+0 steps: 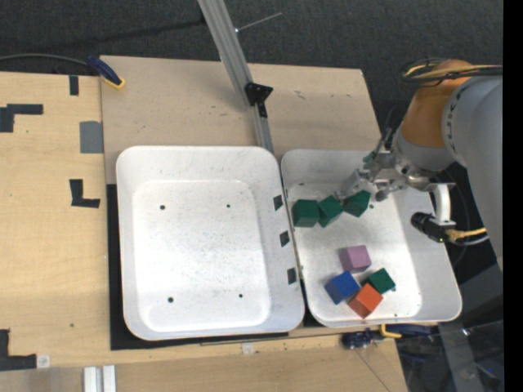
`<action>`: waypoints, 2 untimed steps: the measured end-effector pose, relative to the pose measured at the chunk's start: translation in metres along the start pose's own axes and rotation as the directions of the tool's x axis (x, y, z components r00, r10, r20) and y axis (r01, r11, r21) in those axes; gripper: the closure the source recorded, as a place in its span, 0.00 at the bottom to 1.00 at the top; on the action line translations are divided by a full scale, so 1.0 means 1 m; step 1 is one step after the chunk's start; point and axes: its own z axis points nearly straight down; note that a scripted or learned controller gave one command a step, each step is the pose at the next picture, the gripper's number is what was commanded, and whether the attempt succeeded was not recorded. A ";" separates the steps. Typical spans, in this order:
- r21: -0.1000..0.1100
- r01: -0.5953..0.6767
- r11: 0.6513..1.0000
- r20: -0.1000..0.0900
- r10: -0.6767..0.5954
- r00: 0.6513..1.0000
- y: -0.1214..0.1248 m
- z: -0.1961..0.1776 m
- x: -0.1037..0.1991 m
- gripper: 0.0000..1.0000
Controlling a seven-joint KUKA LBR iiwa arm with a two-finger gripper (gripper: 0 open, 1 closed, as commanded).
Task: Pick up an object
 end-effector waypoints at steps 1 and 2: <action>-0.005 0.002 1.000 0.001 -0.002 1.000 0.002 -0.014 0.000 1.00; -0.010 0.000 1.000 0.001 0.000 1.000 0.007 -0.059 -0.003 1.00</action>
